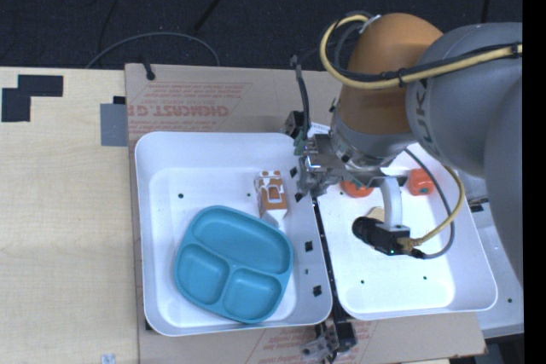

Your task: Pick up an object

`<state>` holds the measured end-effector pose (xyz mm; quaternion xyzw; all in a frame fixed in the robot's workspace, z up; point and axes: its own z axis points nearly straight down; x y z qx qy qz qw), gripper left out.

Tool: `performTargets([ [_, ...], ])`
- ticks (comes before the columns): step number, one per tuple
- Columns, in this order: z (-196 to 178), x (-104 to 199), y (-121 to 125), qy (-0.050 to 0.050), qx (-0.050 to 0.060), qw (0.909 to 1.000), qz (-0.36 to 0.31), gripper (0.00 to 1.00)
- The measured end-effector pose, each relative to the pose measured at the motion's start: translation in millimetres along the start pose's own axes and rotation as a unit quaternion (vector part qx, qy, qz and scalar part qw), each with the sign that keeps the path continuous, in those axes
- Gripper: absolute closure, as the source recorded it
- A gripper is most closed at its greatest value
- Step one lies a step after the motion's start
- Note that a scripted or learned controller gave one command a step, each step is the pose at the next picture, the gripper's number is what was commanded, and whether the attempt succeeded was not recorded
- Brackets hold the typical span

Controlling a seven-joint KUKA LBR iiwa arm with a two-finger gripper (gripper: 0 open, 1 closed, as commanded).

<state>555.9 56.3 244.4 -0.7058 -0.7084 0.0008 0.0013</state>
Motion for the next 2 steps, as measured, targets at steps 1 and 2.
performTargets([
  [1, 2.0, 54.1, 9.4, 0.000, 0.000, 1.0000, -0.001, 1.00],
  [2, 1.9, 52.1, 8.9, -0.001, 0.001, 1.0000, 0.000, 0.00],
])
